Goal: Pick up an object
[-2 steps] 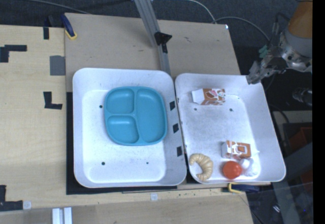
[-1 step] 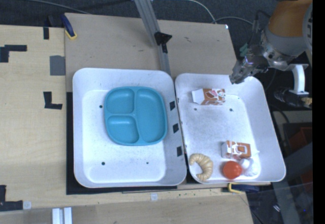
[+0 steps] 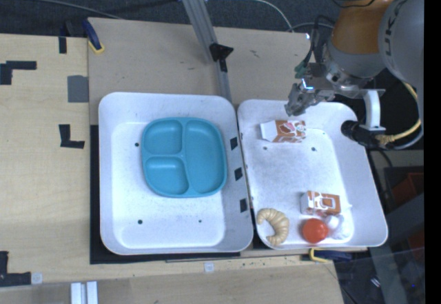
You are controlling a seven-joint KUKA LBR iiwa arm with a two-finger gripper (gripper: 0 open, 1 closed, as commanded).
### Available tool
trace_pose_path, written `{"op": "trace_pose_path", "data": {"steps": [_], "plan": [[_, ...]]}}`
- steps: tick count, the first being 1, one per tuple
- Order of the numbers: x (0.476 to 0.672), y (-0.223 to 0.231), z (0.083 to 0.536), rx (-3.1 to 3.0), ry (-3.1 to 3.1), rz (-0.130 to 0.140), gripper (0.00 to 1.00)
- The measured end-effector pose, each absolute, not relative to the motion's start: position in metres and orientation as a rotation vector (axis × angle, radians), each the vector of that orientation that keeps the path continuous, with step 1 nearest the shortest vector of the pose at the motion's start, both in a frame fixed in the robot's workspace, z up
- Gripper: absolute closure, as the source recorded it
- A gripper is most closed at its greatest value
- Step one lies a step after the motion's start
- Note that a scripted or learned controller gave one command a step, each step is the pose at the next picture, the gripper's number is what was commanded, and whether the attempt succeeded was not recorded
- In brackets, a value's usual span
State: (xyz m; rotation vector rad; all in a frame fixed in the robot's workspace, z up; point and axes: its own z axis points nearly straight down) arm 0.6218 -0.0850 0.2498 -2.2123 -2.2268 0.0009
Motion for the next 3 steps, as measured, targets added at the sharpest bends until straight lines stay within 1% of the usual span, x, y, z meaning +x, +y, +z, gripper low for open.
{"op": "trace_pose_path", "data": {"steps": [1, 2, 3], "plan": [[0.612, -0.039, 0.239, -2.213, -2.225, 0.002, 1.0], [0.609, 0.014, 0.226, -2.212, -2.226, 0.002, 1.0], [0.61, 0.07, 0.219, -2.212, -2.227, 0.001, 1.0]]}}
